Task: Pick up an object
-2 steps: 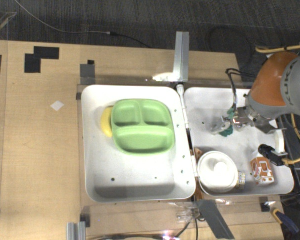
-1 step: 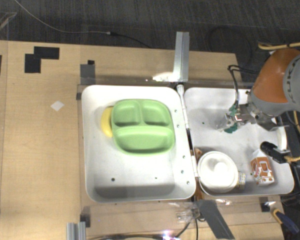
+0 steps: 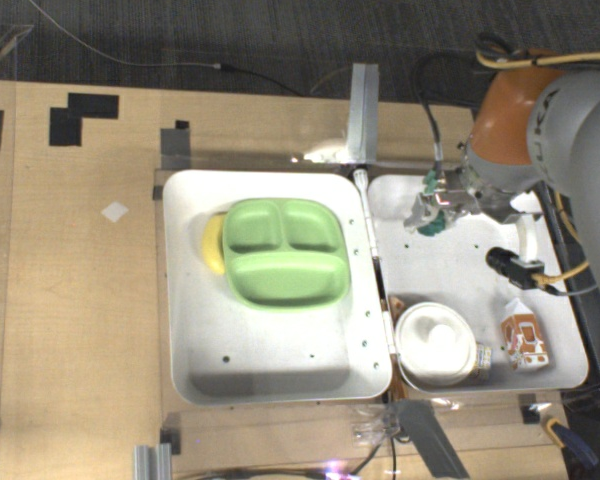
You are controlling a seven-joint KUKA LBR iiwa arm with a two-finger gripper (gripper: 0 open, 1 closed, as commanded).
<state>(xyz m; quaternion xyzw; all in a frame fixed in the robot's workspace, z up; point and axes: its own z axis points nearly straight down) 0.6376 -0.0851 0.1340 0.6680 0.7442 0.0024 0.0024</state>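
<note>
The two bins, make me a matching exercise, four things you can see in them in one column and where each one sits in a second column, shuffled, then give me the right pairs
Things:
1. green divided plate
2. yellow object
3. white bowl
4. gripper

Places:
A. lower part of the right bin
B. upper part of the right bin
C. middle of the left bin
D. left bin, showing past the plate's left edge

Pairs: 1-C, 2-D, 3-A, 4-B
</note>
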